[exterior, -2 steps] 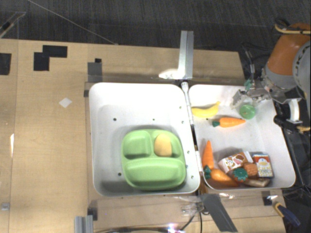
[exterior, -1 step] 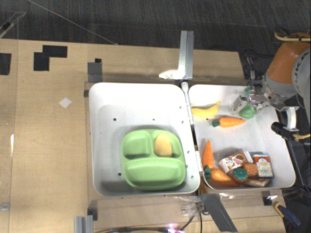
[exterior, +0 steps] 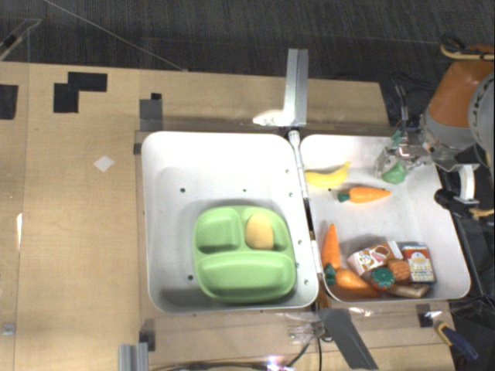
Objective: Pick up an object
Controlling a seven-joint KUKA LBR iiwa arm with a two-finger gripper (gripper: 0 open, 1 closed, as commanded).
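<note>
hand (exterior: 396,163) near right bin (exterior: 456,230) rim

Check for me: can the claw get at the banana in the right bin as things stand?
Probably yes. The banana lies alone by the right bin's left wall with nothing on top; the claw hovers at the far side, and only a carrot lies nearby.

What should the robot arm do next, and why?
Probably lift straight up a little. The tool is low at the back of the right bin, right at a small green thing. Whether it has a grip can't be seen, and a small lift would show that.
</note>
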